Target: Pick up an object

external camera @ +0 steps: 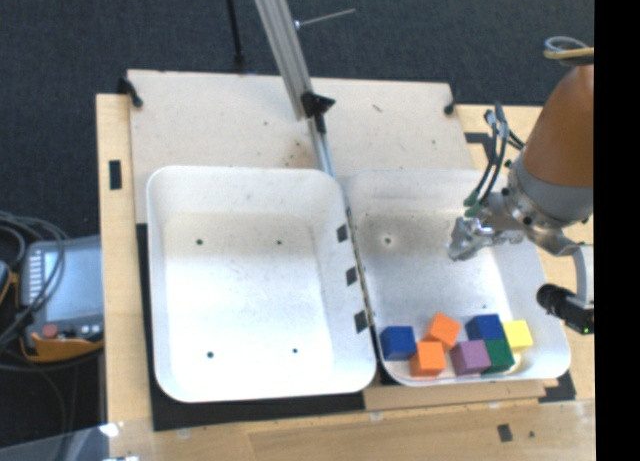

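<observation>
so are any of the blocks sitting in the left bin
No, the coloured blocks are all clustered at the near end of the right bin.

Two shallow white plastic bins sit side by side on a pale wooden bench; the left bin is beside the right bin. Small foam cubes cluster at the right bin's near edge: two blue cubes, two orange cubes, a purple cube, a green cube and a yellow cube. The grey two-finger gripper hangs over the right bin, apart from the cubes, below the arm's orange band.
</observation>
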`<state>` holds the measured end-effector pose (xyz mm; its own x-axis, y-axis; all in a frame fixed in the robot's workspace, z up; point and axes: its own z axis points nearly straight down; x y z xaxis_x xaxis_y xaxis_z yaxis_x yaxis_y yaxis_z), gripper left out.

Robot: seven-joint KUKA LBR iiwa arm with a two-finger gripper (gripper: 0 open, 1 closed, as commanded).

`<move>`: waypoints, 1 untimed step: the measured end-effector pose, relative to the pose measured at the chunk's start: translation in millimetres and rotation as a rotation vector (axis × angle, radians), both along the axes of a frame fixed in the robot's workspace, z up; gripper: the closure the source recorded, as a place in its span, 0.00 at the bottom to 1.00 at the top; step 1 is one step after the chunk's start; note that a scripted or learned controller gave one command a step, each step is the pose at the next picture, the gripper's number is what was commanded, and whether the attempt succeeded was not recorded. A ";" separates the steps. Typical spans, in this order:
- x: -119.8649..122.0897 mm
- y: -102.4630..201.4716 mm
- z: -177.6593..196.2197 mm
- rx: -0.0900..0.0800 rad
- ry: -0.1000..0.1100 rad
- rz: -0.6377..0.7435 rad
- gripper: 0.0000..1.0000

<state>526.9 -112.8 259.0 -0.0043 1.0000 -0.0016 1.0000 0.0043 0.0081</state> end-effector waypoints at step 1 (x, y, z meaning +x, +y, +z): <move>7.0 52.4 -14.7 0.002 0.009 0.002 1.00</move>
<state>533.9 -60.4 244.3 -0.0062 1.0000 0.0006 1.0000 0.0062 -0.0010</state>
